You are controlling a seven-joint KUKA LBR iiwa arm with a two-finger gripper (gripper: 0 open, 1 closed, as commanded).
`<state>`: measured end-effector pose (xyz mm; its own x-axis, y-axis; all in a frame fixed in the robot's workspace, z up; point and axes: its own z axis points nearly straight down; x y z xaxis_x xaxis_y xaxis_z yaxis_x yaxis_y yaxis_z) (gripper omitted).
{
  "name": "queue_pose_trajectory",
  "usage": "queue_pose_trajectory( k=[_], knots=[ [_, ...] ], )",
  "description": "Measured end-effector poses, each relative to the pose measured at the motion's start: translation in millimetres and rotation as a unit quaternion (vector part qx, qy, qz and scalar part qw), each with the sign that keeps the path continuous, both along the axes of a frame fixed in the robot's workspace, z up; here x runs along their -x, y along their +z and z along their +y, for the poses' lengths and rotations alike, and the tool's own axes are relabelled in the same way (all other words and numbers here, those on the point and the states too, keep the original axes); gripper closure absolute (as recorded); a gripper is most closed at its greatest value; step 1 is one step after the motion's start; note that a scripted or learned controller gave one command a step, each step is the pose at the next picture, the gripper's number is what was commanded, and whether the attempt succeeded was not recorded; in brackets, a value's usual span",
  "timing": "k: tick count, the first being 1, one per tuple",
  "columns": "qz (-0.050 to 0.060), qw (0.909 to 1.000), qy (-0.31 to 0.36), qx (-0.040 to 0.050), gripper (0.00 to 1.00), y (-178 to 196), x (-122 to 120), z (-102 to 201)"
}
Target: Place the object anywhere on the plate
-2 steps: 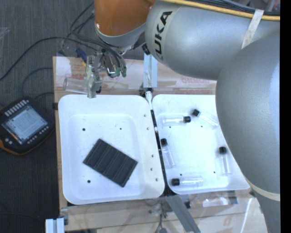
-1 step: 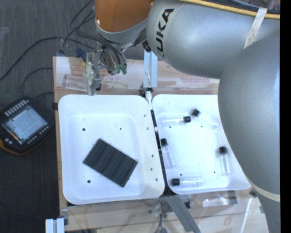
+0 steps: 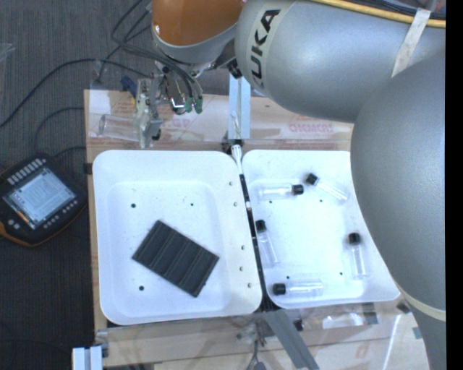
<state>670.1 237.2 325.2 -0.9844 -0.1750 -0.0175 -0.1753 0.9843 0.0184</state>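
Arm: the grey KUKA arm (image 3: 340, 58) enters from the right and spans the upper part of the view; its orange band (image 3: 194, 18) sits at top centre, above the wrist.
Jaws: the jaws (image 3: 148, 123) hang beyond the far edge of the left bin, over the wooden tabletop (image 3: 304, 126); they grip a clear vial (image 3: 119, 126) that lies sideways and juts out to the left of them.
Jaw state: closed on the vial, which shows between the fingers.
Task object: the clear vial, held at the jaws, above the tabletop behind the left bin and well apart from the plate.
Plate: a dark, ribbed rectangular plate (image 3: 175, 258) lies flat and turned at a slant in the left bin (image 3: 116, 173), toward its near side.
Right bin: the right bin (image 3: 325, 159) holds several clear vials with black caps, all lying down: one near the far wall (image 3: 281, 191), one further right beside it (image 3: 324, 186), one along the left wall (image 3: 265, 242), one at the right side (image 3: 357, 256), and one at the near wall (image 3: 298, 288).
Bins: the two white bins lie side by side, touching along their inner rims.
Surroundings: a handheld control pendant (image 3: 37, 199) rests on the dark floor to the left of the tabletop; cables (image 3: 126, 43) trail above it.
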Motion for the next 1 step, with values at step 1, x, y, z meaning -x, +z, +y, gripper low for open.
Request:
queue_pose_trajectory(
  k=[1],
  knots=[
    [-0.002, 1.0000, 0.000, -0.0027, 1.00, 10.2, -0.6, 0.8]
  ],
)
